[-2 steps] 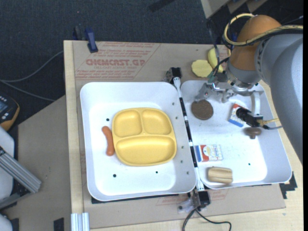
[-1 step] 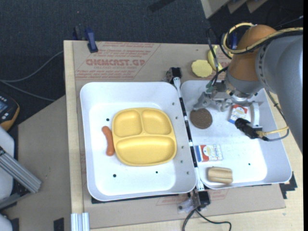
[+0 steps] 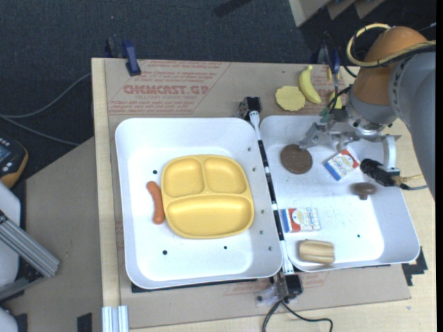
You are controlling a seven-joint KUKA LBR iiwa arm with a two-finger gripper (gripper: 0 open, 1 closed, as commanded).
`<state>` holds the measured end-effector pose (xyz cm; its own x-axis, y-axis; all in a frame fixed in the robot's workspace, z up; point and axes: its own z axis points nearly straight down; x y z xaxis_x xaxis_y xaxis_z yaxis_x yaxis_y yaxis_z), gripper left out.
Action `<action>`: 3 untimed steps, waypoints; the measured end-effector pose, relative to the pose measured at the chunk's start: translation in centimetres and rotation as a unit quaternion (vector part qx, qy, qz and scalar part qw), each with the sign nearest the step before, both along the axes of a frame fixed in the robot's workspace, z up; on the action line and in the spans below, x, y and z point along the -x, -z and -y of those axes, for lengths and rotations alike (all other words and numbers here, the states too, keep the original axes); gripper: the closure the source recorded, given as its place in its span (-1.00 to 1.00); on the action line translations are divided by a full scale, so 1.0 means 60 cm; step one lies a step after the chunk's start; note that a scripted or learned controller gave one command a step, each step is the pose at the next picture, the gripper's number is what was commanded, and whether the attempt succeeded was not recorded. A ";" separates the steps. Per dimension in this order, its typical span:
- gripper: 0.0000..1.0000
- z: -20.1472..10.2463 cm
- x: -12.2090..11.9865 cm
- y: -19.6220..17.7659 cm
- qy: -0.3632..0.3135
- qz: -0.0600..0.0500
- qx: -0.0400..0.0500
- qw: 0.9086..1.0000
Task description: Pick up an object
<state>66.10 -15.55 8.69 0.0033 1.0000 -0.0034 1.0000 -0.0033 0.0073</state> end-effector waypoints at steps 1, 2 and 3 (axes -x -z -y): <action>-1.00 -0.103 0.154 -0.002 -0.001 -0.003 -0.002 1.000; -1.00 -0.086 0.284 -0.001 0.001 -0.002 -0.002 1.000; -1.00 -0.093 0.162 0.000 -0.003 0.001 -0.001 1.000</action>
